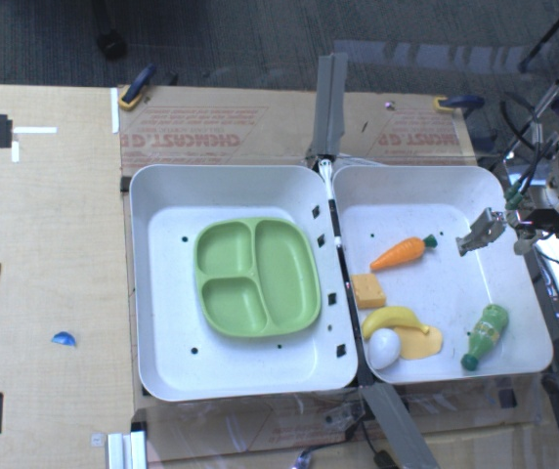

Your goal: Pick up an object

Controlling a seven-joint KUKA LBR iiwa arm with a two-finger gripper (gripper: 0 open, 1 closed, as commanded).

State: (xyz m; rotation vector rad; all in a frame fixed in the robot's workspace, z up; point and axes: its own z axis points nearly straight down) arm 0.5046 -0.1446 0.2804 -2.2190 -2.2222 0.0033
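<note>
Green tray [258,277] in left bin [152,291]

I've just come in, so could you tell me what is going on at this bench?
A robot arm reaches in from the right, its pincer above the right bin, holding nothing. That bin holds a carrot, a green bottle, a banana, a white egg and a tan block. The left bin holds a green divided plate. Nothing is picked up yet.

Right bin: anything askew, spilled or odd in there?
Nothing spilled or damaged. The green bottle lies on its side near the right bin's front right corner, and the banana, white egg and a flat yellow piece are bunched touching. The carrot lies apart.
</note>
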